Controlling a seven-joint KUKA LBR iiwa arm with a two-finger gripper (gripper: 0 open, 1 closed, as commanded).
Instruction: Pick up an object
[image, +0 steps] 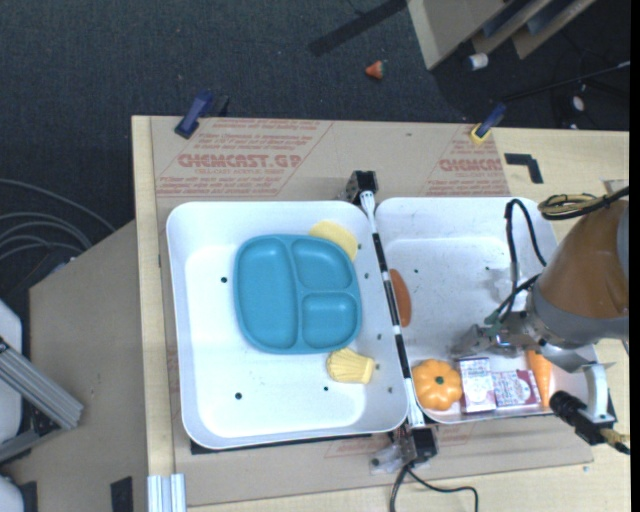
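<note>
The right bin (445, 260) holds a small orange pumpkin (437, 384) at its front left. Beside it lies a flat white and pink packet (495, 388), with an orange carrot-like piece (541, 372) to its right. A brown sausage (400, 296) lies along the bin's left wall. My gripper (492, 340) reaches in from the right and hangs low over the bin floor, just behind the packet. The orange-banded wrist (585, 275) hides its upper part. I see nothing held in it.
The left bin (205, 330) carries a blue divided plate (295, 292), a yellow piece (335, 237) at the plate's far edge and another yellow piece (350, 367) at its near edge. A black cable (515, 235) loops over the right bin's back.
</note>
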